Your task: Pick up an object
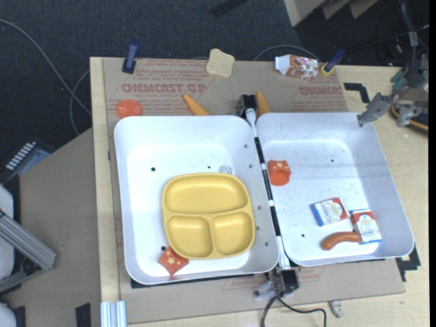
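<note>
Pre-grasp stage, nothing picked yet: the gripper (373, 109) sits at the upper right of the frame, just outside the top right corner of the right bin (381, 148), well apart from every object; whether it is wide or narrow cannot be told at this size, and it holds nothing visible. Candidate objects all lie in the bins. Right bin: an orange cup (278, 172) near its left wall, a blue-and-white carton (328, 211) lower centre, a red-and-white carton (366, 225) just beside it, and a sausage (341, 239) just below both, at the lower right of the frame. Left bin (136, 182): a yellow divided tray (208, 214) and a red star block (173, 261) touching the tray's lower left corner. Next move, as a judgement: travel down-left over the right bin, choose one item, descend over it. The cup stands isolated; the cartons and sausage crowd each other. Writing: board behind the bins reads "CHEMCAST GP" in red; carton labels too small to read.
</note>
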Action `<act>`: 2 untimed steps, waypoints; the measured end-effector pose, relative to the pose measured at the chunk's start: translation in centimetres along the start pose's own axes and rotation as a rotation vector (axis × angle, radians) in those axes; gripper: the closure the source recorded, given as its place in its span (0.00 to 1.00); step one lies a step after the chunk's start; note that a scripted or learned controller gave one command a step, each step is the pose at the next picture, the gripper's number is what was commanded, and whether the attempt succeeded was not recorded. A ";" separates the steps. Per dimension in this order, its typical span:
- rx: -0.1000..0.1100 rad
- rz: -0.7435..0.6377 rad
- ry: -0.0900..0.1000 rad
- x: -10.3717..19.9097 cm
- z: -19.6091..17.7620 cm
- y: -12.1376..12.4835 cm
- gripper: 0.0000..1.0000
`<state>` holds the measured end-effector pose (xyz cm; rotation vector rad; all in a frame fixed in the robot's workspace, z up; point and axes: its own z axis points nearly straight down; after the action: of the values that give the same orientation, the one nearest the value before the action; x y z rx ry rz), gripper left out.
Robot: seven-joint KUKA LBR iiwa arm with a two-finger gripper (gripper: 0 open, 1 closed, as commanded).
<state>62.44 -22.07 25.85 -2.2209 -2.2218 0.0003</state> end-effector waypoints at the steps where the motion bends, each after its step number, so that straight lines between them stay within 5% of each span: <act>1: -0.003 0.001 -0.001 8.5 16.4 -2.8 0.00; 2: 0.003 0.000 0.001 12.4 17.4 -6.2 0.00</act>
<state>56.22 -9.67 8.42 -2.2185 -2.2202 0.0015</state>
